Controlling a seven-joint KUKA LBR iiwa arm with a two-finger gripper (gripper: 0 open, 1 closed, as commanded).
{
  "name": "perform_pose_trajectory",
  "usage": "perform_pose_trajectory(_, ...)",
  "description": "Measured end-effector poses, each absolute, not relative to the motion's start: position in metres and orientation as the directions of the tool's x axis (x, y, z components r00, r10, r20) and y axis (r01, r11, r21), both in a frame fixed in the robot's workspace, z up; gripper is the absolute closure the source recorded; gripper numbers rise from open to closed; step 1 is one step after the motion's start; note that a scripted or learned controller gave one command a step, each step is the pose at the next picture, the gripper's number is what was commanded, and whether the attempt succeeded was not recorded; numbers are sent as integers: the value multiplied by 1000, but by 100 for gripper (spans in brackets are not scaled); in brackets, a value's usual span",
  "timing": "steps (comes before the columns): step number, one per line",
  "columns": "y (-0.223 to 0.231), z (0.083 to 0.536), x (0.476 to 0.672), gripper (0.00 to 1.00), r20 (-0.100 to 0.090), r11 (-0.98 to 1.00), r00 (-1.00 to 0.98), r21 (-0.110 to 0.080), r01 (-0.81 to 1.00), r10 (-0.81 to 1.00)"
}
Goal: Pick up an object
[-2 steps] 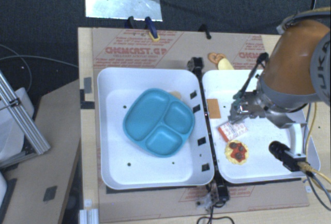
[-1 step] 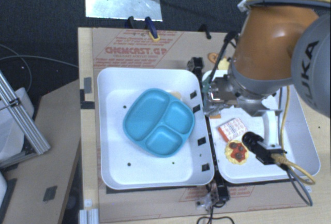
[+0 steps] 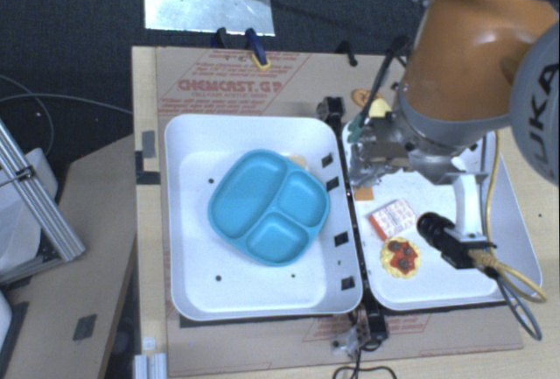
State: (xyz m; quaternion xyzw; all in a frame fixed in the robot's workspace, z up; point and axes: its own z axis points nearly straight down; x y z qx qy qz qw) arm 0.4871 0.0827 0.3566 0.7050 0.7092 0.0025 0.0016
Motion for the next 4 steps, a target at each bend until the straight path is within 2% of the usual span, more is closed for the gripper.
perform_pose_trajectory(1,76,325,487,100,0,0,0,1,1000,1000)
perform_pose_trajectory(2,76,326,487,0,0,3,-3,2,1000,1000)
perform_pose_trajectory(3,76,337,488,100,1,7,-7,5,1000,1000)
perform_pose_trajectory(4,72,373,487,100,1,5,-5,6,1000,1000)
